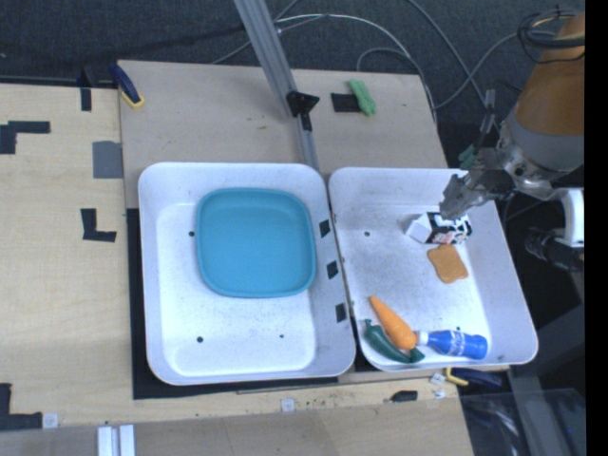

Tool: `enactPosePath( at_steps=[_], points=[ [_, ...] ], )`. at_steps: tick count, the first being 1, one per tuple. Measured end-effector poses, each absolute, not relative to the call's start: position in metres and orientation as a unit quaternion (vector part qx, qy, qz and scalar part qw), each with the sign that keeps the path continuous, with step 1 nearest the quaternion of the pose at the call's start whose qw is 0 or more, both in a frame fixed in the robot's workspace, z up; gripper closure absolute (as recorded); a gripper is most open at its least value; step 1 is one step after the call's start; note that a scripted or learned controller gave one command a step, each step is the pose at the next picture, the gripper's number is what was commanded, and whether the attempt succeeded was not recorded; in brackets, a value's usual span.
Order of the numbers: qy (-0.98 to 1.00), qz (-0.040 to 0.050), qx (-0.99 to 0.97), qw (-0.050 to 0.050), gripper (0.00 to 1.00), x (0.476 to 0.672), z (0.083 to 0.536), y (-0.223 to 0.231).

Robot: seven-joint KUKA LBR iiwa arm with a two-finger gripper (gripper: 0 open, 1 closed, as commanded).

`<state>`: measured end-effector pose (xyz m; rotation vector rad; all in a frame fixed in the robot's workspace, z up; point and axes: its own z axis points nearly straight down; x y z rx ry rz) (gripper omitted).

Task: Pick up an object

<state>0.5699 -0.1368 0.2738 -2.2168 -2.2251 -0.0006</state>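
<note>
The arm reaches in from the right, and its gripper [454, 207] hangs low over the upper right part of the right bin [380, 198]. The fingers are dark and blurred together at this size, so how far apart they stand cannot be told, and nothing can be seen held between them.

Just below the fingers, possibly touching their tips, lies a small black-and-white object [445, 229] on the bin floor; whether there is real contact cannot be told. Just below that object lies a flat tan piece [448, 263], like a slice of toast.

Farther below and a little left of the fingers, near the bin's front wall, an orange carrot [393, 323] lies slanted with its green end [385, 343] toward the front corner. Beside it, to the right, a blue-and-white bottle [456, 344] lies on its side.

Well to the left of the fingers, the left bin [171, 331] holds a blue square plate [255, 242]. Both bins sit on the pale wooden tabletop [57, 255].
</note>
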Motion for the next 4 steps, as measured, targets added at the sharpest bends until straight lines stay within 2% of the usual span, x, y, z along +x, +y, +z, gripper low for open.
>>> enactPosePath(
  at_steps=[1,2,4],
  points=[
    [-0.709,0.0002,-0.705,0.001,1.00,0.570,0.255,-0.082],
    [-0.709,-0.0001,-0.705,0.001,1.00,0.569,0.258,-0.024],
    [-0.709,0.0000,-0.705,0.001,1.00,0.557,0.244,0.076]
  ],
)
